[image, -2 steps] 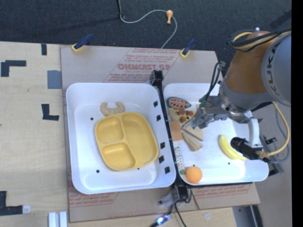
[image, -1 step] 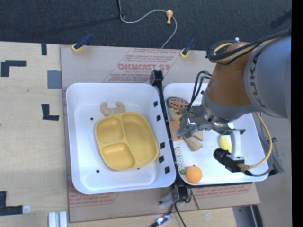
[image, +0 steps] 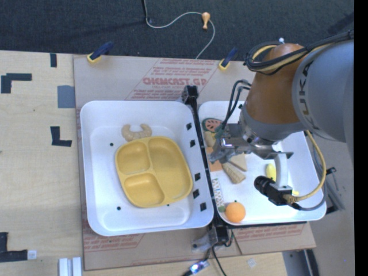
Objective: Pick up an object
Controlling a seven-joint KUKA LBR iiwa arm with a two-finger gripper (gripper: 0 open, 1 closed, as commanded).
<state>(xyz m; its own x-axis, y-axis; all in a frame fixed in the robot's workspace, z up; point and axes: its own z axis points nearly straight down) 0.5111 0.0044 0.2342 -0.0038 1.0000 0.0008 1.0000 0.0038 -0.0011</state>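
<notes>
1. Orange and round, a small ball [image: 234, 212] lay in the right bin [image: 305, 213], near that bin's front corner on the side next to the left bin [image: 98, 154].
2. Just beyond the ball, toward the far rim, lay some tan wedge pieces [image: 236, 170]. A small yellow piece [image: 270, 169] sat beyond the ball and off to its right.
3. The tool [image: 223, 148] hung over the left end of those wedges, beyond the ball. From where I stood I couldn't tell how wide it was set, or whether it had hold of anything.
4. Farther beyond the ball, a round red-and-green piece [image: 212, 123] lay close to the wall between the bins.
5. Well apart from the ball, across that wall, a yellow divided plate [image: 152, 171] lay in the left bin. A tan curved piece [image: 136, 132] lay at its far edge.
6. The grey arm [image: 322, 91] reached in from the ball's right, above the bench [image: 34, 171].
</notes>
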